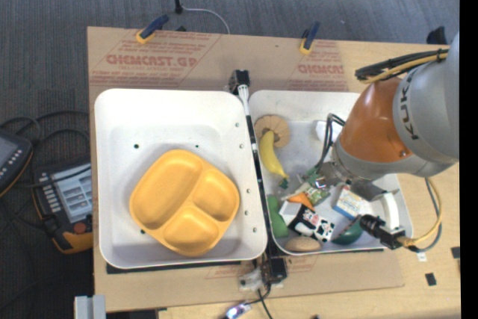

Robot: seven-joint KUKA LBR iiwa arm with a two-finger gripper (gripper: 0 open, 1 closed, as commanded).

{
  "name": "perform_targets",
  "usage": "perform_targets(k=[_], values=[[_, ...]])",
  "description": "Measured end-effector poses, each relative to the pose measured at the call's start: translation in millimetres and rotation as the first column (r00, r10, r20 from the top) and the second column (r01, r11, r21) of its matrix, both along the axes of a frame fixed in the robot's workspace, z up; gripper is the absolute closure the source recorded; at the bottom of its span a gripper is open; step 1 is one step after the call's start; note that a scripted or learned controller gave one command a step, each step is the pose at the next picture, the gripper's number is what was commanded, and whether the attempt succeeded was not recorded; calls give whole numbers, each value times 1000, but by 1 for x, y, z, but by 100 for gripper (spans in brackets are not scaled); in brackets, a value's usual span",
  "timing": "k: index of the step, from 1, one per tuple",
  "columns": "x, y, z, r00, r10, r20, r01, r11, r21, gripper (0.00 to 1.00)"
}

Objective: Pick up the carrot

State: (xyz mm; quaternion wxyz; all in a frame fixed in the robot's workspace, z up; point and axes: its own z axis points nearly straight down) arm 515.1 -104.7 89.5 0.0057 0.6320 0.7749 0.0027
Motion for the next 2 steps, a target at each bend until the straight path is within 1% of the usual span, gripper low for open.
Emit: perform_targets(k=[1, 2], values=[[1, -1, 10, 1000, -2, 4, 2, 1000, -2, 100], [-24, 3, 2, 999, 46, 14, -46, 999, -6, 100]])
